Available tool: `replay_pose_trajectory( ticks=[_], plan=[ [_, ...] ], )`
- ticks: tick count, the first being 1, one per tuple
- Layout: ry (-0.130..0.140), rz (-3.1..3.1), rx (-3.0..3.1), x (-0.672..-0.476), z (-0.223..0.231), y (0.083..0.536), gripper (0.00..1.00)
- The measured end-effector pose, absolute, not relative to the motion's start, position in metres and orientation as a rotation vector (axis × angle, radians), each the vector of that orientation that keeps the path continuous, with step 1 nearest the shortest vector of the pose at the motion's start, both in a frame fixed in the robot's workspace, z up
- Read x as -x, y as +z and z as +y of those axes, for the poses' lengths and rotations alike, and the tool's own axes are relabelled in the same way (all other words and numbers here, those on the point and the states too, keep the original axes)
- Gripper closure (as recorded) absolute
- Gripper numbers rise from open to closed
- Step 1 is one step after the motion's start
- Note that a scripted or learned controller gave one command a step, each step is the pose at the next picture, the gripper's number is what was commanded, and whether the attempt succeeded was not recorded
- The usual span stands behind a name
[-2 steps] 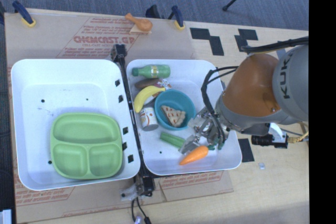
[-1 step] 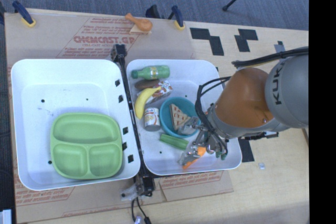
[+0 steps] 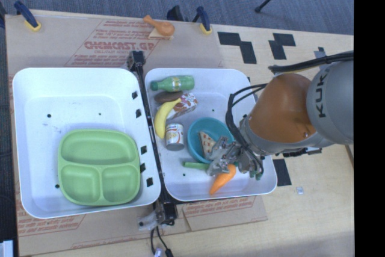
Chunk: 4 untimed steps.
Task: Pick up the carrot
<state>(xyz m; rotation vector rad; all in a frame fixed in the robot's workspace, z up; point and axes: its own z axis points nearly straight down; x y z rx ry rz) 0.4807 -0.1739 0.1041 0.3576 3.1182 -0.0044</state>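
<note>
The carrot [image 3: 220, 180] is orange and lies tilted near the front edge of the right bin [image 3: 240, 78], with its pointed tip toward the front wall. A thin green stalk [image 3: 194, 164] lies just left of it. My gripper [image 3: 226, 159] hangs directly over the carrot's thick upper end and covers that end. The metal gripper parts are at or just above the carrot, and I cannot make out whether they touch it. The arm's orange band [image 3: 283, 108] fills the right side of this bin.
A blue bowl [image 3: 198, 132] holding a wedge-shaped item sits just left of the gripper. A can [image 3: 174, 136], a banana [image 3: 161, 117], a snack packet [image 3: 185, 103] and a green bottle [image 3: 173, 83] lie further left and back. The left bin [image 3: 36, 93] holds a green divided plate [image 3: 99, 167].
</note>
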Motion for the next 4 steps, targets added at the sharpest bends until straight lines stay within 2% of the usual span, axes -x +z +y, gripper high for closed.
replay_pose_trajectory(
  ticks=[1,2,3,4],
  plan=[
    [0.003,3.082,-0.641,-0.478,-0.192,0.151,1.00],
    [-0.001,3.081,-0.644,-0.477,-0.194,0.151,0.00],
    [-0.012,3.121,0.013,-0.484,-0.165,0.101,0.00],
    [-0.020,3.110,0.021,-0.488,-0.166,0.114,1.00]
  ],
)
